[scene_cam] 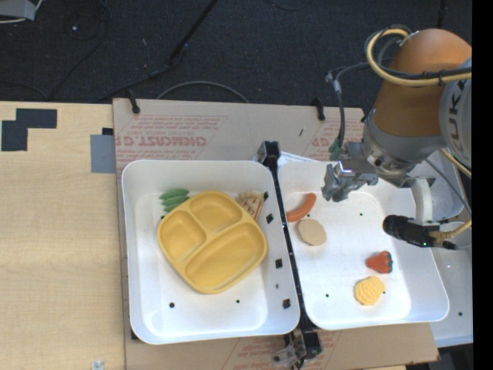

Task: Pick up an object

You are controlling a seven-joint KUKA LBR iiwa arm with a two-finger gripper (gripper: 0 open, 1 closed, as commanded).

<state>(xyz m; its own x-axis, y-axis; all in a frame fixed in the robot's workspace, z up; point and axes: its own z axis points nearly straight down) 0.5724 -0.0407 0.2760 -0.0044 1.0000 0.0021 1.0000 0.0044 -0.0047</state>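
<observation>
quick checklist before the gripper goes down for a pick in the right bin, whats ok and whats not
1. Gripper is above the right bin, near its far left corner: ok.
2. Something sits between its fingers: cannot tell, the view is too coarse there.
3. Nearest targets, the sausage and the beige disc, lie just in front of and below the gripper, touching or nearly so: not ok for a clean single pick.
4. Red piece and yellow piece lie apart from each other with bare floor around: ok.
5. Divider runs close beside the sausage, little side room: not ok.
6. Yellow tray stays in the left bin, out of the way: ok.
</observation>
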